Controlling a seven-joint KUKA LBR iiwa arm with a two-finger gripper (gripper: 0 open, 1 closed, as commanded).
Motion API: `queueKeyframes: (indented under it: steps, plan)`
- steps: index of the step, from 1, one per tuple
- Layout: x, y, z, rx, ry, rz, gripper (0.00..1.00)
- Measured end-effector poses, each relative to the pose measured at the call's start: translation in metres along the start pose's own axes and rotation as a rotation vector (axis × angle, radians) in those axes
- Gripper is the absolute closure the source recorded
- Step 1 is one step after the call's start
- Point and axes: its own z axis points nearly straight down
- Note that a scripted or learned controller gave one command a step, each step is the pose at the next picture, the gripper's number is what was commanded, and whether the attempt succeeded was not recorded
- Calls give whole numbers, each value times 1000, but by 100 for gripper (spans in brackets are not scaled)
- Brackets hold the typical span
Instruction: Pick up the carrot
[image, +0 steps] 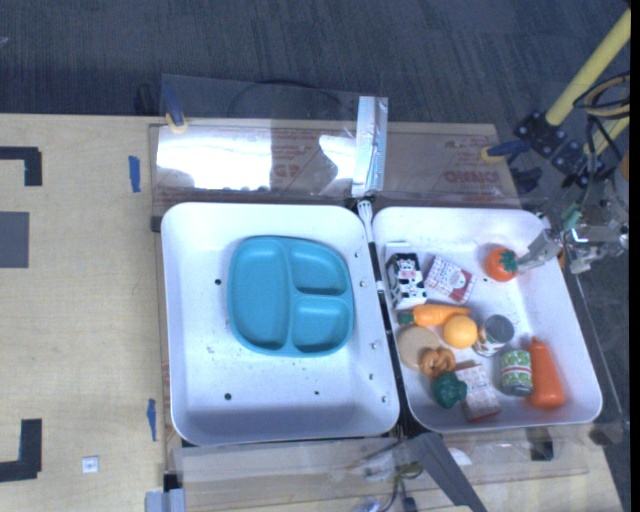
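The carrot (434, 316) is a short orange piece with a green end. It lies near the left side of the right bin (580, 330), between a cow-patterned carton (405, 280) and a yellow-orange round fruit (460, 331). My gripper (534, 252) reaches in over the bin's upper right rim. Its grey tip is next to a round orange fruit with a green top (497, 262). It is well to the right of the carrot and above it in the view, and nothing shows held in it.
The right bin also holds a red-and-white box (448, 280), a silver can (496, 330), a green can (516, 370), an orange bottle (546, 376), a broccoli piece (449, 391) and a bagel (436, 360). The left bin (190, 330) holds a blue divided plate (290, 295).
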Motion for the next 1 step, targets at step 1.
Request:
queueKeyframes:
  steps: [1]
  plan:
    - [86, -78, 34, 0, 0, -42, 0]
